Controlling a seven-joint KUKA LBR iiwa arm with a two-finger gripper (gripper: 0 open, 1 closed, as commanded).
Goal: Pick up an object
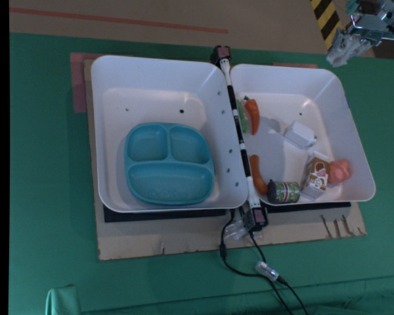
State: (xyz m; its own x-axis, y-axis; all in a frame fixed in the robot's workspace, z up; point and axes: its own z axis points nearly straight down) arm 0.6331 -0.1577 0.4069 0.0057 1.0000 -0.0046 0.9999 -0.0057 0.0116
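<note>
Camera view: near rim of right bin (354,199) — can (284,191), carton (316,175); mid-bin, white block (299,134). Beyond far corner, hand (345,50) aloft, finger spread unreadable. Approach step, seemingly; next: descend over one piece.

Two shallow white bins sit side by side on a green surface (46,143): the left bin (111,77) holds a teal divided plate (169,164), while the right bin (328,87) holds a carrot (252,113), a small white box (299,135), an orange sausage-shaped piece (257,174), a dark can (284,191), a small printed carton (316,175) and a pinkish-orange lump (340,170). The hand (345,44) hangs above the surface past the right bin's far corner, apart from every object.
</note>
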